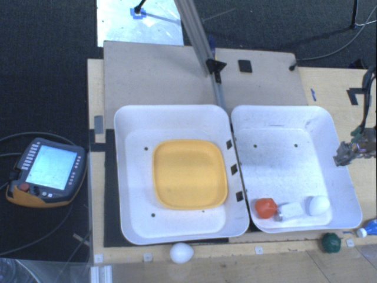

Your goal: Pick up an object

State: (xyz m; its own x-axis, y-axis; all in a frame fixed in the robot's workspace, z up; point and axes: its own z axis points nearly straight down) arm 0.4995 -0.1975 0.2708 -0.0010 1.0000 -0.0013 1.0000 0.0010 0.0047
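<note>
You see two white bins side by side: the left bin carries a yellow plate at its centre; the right bin has an orange object, a small white block and a white ball along its lower edge. At the frame's right edge, the gripper sits beside that bin; you cannot tell its state. Below the bins, a white egg and green ball rest on the bench. A teach pendant lies at left.
</note>
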